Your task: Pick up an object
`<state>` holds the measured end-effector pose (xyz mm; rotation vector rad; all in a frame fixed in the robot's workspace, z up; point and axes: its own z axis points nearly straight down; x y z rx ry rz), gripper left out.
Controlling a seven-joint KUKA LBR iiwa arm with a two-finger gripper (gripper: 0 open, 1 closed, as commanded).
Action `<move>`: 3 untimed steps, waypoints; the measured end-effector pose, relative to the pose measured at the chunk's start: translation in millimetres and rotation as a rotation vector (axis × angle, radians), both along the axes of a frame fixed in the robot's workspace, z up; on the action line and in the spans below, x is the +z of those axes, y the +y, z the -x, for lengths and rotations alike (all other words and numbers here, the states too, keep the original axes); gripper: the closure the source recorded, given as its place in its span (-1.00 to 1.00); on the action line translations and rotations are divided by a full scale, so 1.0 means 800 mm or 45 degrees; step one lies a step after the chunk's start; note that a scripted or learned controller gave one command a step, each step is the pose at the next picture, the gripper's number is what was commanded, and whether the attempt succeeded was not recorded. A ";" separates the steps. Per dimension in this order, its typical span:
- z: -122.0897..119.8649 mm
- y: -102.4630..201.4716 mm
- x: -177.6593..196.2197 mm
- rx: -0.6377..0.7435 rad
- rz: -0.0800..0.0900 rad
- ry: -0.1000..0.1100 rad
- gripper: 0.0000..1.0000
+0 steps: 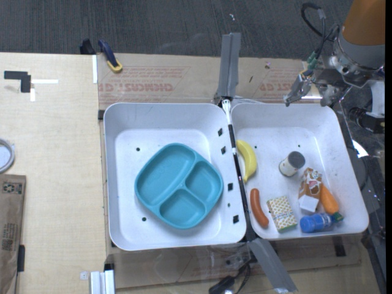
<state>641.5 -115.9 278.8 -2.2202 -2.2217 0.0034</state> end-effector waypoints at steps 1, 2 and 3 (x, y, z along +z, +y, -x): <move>0.042 -0.016 -0.142 0.277 -0.002 0.000 -1.00; 0.081 -0.040 -0.235 0.283 -0.002 0.000 -1.00; 0.079 -0.041 -0.221 0.278 -0.001 -0.005 1.00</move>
